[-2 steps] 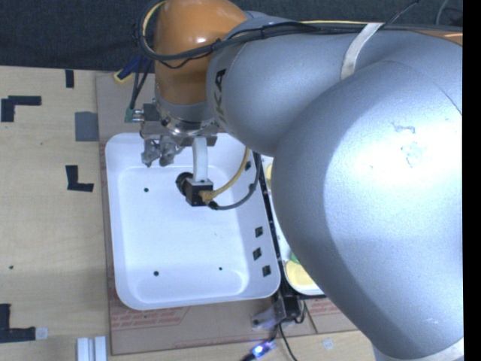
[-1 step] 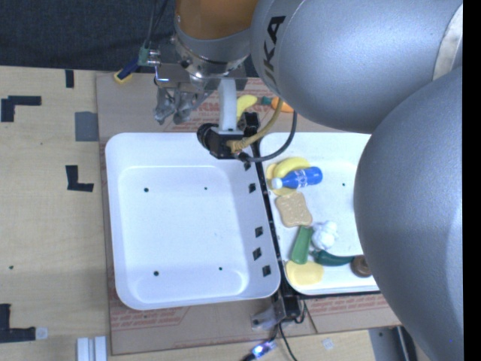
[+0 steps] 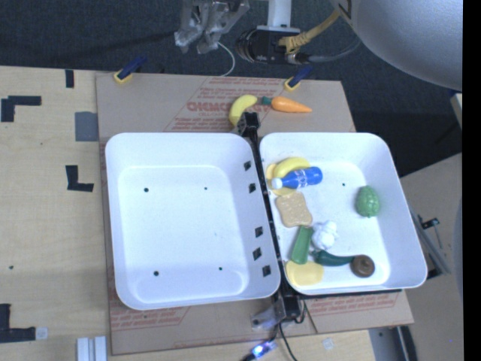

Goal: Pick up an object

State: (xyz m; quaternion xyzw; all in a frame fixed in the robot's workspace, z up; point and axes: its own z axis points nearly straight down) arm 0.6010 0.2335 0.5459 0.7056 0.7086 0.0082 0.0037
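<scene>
In the right bin [image 3: 391, 171], nearest the camera, lie a yellow piece [image 3: 304, 274], a dark green piece with a brown end [image 3: 342, 261] and a green bottle [image 3: 301, 244], then a slice of toast [image 3: 294, 210], a green ball [image 3: 367, 201], a blue bottle [image 3: 298, 177] and a banana [image 3: 289, 165]. Beyond the bins a second banana [image 3: 242, 107] and a carrot [image 3: 289, 105] rest on the surface [image 3: 45, 201]. Farthest off, the hand [image 3: 201, 36] hangs above the dark floor, grasping nothing; whether it is released or clenched I cannot tell.
</scene>
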